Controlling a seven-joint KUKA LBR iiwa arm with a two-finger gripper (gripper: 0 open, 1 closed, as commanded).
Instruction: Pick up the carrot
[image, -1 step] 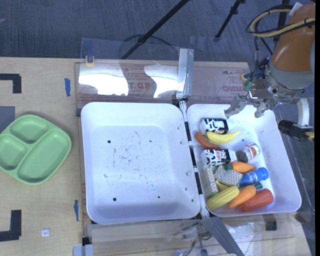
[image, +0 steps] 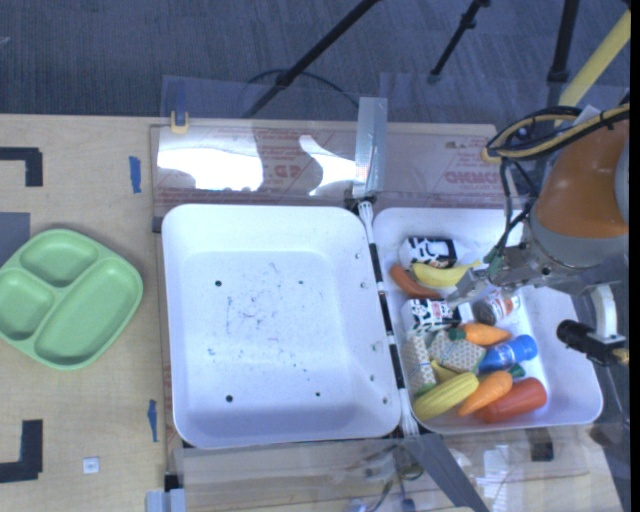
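Right now I have the arm (image: 585, 200) reaching in over the right bin (image: 585, 395), and the hand (image: 487, 275) sits low over the back half of the pile, just beside a banana (image: 442, 274). I cannot tell from this slant whether the hand is parted or closed, and I see nothing gripped in it.

Several orange pieces lie in that bin. The one I take for the carrot (image: 487, 334) lies in the middle of the pile, below the hand in the picture, toward the front edge of the desk (image: 90, 150). Its long axis runs roughly left to right, tilted slightly, with a blue bottle (image: 512, 352) touching its right end. A second orange piece (image: 484, 392) lies farther forward, slanting up to the right, next to a yellow corn (image: 446, 394).

I judge the coming move to be a short pull toward the front, then a descent with the grip set across that left-right axis. The left bin (image: 270, 320) plays no part.
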